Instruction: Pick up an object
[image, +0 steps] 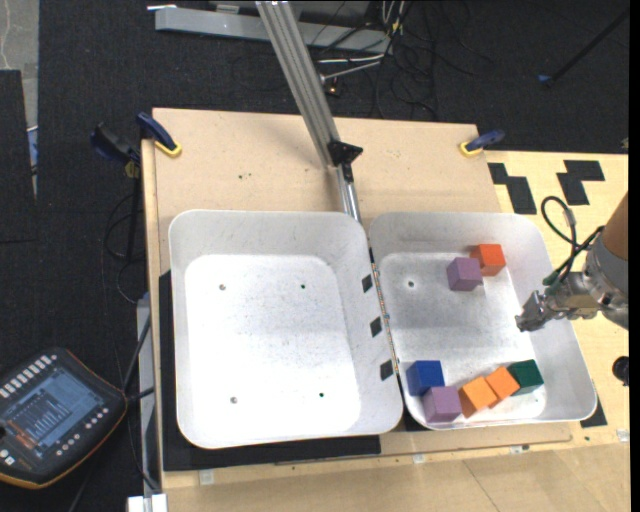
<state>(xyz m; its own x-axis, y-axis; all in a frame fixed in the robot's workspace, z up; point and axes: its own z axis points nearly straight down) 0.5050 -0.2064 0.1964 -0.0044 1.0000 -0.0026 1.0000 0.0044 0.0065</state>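
Observation:
The right bin (455, 340) holds several small blocks. At its back lie a purple block (463, 273) and an orange block (490, 258), touching each other. Along its front edge sit a blue block (425, 376), a purple block (443, 402), an orange block (480, 391) and a green block (524, 377), close together. My gripper (530, 315) hangs over the right rim of this bin, apart from every block, with nothing seen between its fingers.
The left bin (265, 330) lies beside the right one. A metal pole (310, 90) slants down from the back to the gap between the bins. Clamps (160, 135) sit at the bench's back corners. A teach pendant (50, 415) lies at the lower left.

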